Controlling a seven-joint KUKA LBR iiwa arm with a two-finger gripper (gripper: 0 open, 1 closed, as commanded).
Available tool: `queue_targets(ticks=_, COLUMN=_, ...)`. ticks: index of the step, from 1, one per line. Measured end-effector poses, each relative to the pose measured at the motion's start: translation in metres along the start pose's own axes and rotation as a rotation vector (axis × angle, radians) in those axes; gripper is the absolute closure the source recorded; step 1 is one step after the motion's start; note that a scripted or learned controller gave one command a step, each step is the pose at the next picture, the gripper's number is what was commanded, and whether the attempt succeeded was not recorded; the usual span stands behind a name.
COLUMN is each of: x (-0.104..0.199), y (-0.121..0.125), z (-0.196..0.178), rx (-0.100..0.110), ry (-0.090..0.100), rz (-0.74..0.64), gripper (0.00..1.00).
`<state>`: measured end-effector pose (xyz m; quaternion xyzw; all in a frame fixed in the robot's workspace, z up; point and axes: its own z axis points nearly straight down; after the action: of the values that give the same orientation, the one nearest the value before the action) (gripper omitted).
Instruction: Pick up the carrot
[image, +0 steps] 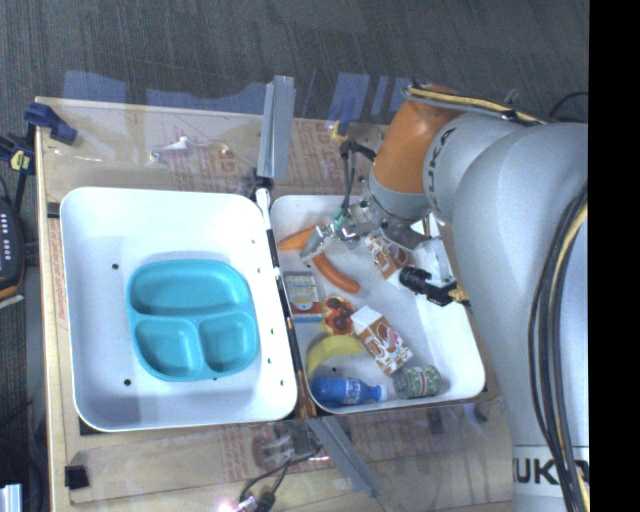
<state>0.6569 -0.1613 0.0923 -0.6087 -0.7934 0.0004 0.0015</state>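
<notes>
- A grey robot arm with an orange band above its wrist reaches in from the right over the right-hand shallow white bin (470, 345), its two-finger metal gripper (333, 232) lowered into the bin's upper-left corner.
- The slim orange carrot (296, 240) lies in that same corner, close to the bin's left wall and just left of the gripper's tip; from where I stand, whether metal meets carrot cannot be told.
- How wide the gripper stands is not readable from this slanted overhead angle, and nothing can be seen caught in it.
- Just below the gripper rests a reddish-orange sausage-shaped toy (335, 273), lying at a slant on the bin floor.
- Farther down the bin sit a small printed carton (301, 293) against the left wall, a red-and-white snack box (382, 341), a yellow banana (335, 351), a blue bottle with a white cap (345, 391) lying on its side, and a small green-labelled can (417, 381) near the lower-right corner.
- A second printed packet (384, 256) lies under the arm's wrist, beside a black cable fitting (425, 283).
- The left-hand shallow white bin (90, 380) holds a turquoise plastic tray with three compartments (192, 318), well apart from the arm.
- Both bins rest side by side on a pale wooden bench (150, 150).
</notes>
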Motion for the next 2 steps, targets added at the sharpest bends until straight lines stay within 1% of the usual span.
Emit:
queue_targets(ticks=1, x=0.052, y=-0.005, z=-0.002, rx=-0.002, ry=-0.015, rz=-0.033, gripper=0.0)
queue_targets(ticks=2, x=-0.003, y=-0.016, z=-0.021, rx=-0.002, ry=-0.002, rz=-0.133, gripper=0.0)
